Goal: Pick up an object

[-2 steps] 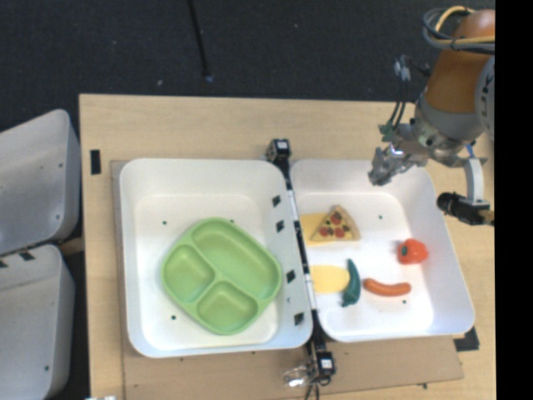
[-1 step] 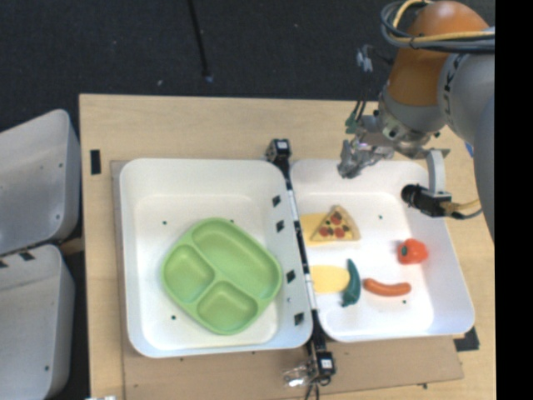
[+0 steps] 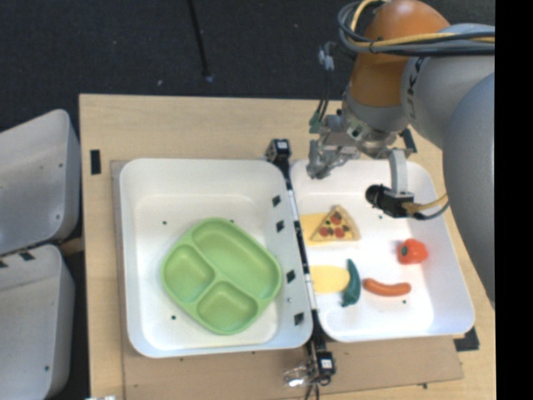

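Camera view: end effector (image 3: 321,167) hangs over the right bin's (image 3: 441,307) far-left corner; whether it is apart or together, cannot tell. Pizza slice (image 3: 335,226) lies just below it, apart; tomato (image 3: 411,252), sausage (image 3: 387,287) farther off.

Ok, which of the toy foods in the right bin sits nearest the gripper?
The pizza slice: it lies just below the gripper, at the bin's upper left. The tomato, sausage, green piece and yellow piece lie farther down.

Robot lab — bare wooden bench (image 3: 208,111), two white bins (image 3: 133,223), cabled arm (image 3: 391,48).
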`<state>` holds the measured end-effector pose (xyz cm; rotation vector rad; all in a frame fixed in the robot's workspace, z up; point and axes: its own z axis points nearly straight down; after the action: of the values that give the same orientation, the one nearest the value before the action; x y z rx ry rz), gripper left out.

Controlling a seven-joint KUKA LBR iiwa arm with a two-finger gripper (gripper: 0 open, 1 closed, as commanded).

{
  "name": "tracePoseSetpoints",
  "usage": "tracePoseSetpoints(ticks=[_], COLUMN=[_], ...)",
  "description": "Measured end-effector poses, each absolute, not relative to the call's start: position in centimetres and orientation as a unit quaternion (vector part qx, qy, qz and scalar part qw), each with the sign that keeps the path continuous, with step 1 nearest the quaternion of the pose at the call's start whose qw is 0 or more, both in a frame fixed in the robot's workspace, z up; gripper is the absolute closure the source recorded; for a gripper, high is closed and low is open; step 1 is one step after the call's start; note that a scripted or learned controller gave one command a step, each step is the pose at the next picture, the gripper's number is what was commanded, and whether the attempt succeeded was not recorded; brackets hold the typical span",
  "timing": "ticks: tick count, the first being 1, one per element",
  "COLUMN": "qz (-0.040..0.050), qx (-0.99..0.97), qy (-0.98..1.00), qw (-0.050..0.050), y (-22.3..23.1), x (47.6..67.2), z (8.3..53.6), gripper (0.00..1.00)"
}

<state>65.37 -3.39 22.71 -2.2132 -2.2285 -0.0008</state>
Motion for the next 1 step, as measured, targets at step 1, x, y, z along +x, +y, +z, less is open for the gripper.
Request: tracePoseSetpoints(ticks=[1], qz=[-0.0016], qx=[-0.705], qy=[-0.710], qw=[-0.001], y=[1.25], x=[66.80], z=[23.97], gripper=[1.00])
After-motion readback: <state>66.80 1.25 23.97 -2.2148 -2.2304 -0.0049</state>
